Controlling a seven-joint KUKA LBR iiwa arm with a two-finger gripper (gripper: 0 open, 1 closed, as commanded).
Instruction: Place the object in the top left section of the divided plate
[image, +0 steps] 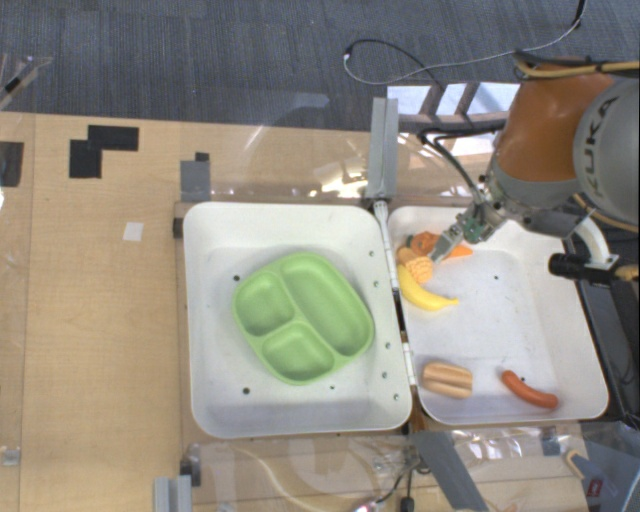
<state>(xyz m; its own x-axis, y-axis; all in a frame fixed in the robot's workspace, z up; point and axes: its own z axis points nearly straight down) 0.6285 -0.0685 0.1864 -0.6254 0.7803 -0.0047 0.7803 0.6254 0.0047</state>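
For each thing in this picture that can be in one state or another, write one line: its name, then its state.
divided plate: upright in the left bin, all three sections bare.
banana: lying flat by the right bin's left wall.
hot dog bun: lying near the right bin's front edge.
sausage: lying loose, right of the bun.
orange toy pieces: lying under the gripper.

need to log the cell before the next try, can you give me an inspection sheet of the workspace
surface: wooden bench bearing two white bins, left bin, right bin
job's things: green divided plate in left bin, nothing in its sections
clutter: in right bin, banana, orange toy food, hot dog bun, sausage
grippers: hand low over the orange toy food
cables: black cable looping behind the bins
surroundings: grey carpet
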